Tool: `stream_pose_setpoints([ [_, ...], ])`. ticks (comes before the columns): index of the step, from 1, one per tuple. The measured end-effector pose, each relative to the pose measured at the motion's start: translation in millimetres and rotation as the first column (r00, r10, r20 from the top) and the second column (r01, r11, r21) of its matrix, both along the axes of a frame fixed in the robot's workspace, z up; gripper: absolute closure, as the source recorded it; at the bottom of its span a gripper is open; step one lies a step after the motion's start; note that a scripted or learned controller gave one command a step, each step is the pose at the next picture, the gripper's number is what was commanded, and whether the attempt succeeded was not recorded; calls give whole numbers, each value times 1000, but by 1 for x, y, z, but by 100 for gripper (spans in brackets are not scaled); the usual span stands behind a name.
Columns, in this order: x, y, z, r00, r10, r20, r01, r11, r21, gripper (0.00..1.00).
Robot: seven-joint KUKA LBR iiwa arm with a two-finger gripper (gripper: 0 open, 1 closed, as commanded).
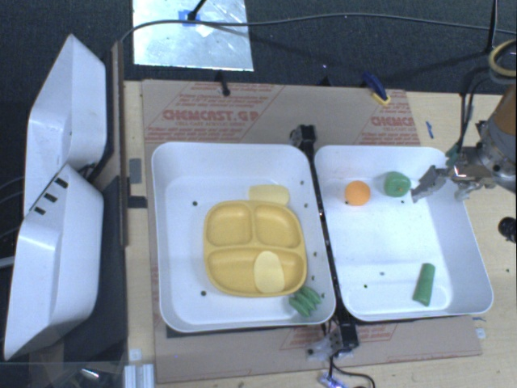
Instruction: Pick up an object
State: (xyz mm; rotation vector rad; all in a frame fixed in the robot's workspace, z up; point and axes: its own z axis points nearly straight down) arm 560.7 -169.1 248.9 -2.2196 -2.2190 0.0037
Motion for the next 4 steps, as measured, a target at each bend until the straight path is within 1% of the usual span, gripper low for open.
stream_pose_setpoints([
  [1,1,0,2,1000,1,5,-1,1000,-1,0],
  [2,4,-9,-49,1000,0,1,0,1000,0,0],
  [3,-4,-8,-94,1000,0,1,0,1000,0,0],
  [4,-5,-6,-136,1000,1,1,-1,1000,0,0],
])
